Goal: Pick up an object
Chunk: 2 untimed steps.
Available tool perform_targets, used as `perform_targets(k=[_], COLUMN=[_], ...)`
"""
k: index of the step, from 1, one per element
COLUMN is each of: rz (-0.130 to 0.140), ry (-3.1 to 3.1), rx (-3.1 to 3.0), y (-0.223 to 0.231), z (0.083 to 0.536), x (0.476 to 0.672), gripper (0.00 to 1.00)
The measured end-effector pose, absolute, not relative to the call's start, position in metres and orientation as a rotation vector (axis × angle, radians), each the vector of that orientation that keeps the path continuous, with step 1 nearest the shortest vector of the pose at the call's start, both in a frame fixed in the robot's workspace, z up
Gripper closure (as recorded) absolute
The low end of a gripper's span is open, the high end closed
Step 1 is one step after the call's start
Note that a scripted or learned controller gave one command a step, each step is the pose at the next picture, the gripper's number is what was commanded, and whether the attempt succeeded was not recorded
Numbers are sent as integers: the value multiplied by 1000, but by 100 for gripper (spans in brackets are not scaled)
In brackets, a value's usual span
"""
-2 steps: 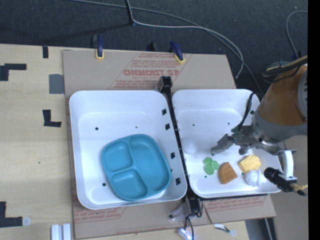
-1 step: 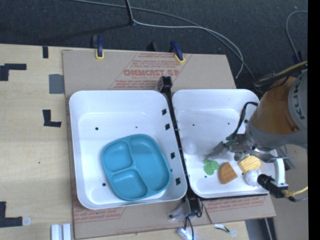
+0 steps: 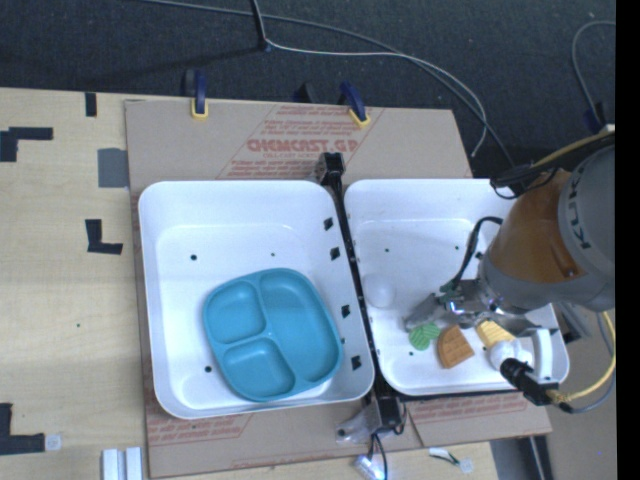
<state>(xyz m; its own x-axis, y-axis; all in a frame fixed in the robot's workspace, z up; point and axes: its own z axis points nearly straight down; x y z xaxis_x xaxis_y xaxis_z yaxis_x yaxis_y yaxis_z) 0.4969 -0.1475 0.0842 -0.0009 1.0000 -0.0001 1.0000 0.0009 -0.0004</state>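
**Pincer low in right bin, over the small items**

Nearest the camera: right bin (image 3: 400,203) front edge, with a tan wedge-shaped piece (image 3: 455,347) and a green piece (image 3: 424,336) lying just inside it, side by side, close to touching. A yellowish item (image 3: 494,332) sits just right of the tan piece, partly under the arm. Pincer (image 3: 432,310) is down in that bin, right above the green piece; can't tell from this angle if it's spread or pressed together, or if it's touching anything. A faint clear round thing (image 3: 380,293) lies near the bin's left wall, just left of the pincer. Arm (image 3: 545,243), grey with orange band, covers the bin's right side. Left bin (image 3: 170,213) carries a blue divided plate (image 3: 270,334) toward its front edge. Both bins sit on cardboard (image 3: 300,143) on the worktop (image 3: 60,268).
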Motion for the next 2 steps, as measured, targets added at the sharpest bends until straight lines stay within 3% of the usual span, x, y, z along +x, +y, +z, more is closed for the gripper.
perform_targets(k=[1, 2], rz=[0, -3], ry=[-2223, -2225], rx=[-2223, -2223], y=[-148, -145], z=[96, 157], x=[497, 500], gripper=[100, 100])
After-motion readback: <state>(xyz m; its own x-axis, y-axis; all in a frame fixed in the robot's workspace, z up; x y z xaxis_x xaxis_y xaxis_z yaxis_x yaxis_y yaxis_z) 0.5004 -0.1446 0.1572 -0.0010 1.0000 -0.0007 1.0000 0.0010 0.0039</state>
